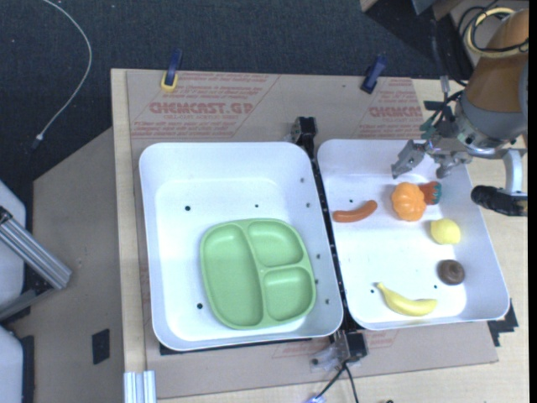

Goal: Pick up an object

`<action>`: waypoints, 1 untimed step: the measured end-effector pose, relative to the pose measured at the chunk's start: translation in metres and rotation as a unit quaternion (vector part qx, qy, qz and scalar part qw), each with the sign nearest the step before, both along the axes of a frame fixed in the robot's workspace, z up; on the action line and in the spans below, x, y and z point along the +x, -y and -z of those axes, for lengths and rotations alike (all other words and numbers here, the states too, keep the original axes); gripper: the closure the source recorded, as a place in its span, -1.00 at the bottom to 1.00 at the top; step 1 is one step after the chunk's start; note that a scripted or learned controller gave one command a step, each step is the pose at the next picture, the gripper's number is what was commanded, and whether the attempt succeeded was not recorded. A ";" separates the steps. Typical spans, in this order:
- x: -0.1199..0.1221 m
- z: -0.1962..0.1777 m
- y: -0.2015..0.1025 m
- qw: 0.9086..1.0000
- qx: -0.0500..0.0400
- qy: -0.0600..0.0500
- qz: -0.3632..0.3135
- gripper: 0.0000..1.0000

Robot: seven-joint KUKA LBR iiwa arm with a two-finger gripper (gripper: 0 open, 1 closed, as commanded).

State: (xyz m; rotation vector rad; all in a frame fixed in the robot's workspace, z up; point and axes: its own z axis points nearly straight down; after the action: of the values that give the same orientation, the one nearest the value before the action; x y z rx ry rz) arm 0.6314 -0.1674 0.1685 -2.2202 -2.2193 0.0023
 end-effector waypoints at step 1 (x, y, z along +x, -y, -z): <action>0.003 0.044 0.002 1.000 0.000 -0.002 0.000 -1.00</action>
State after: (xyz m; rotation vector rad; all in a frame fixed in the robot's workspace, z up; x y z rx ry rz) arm 0.6349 -0.1690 0.1244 -2.2183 -2.2175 0.0053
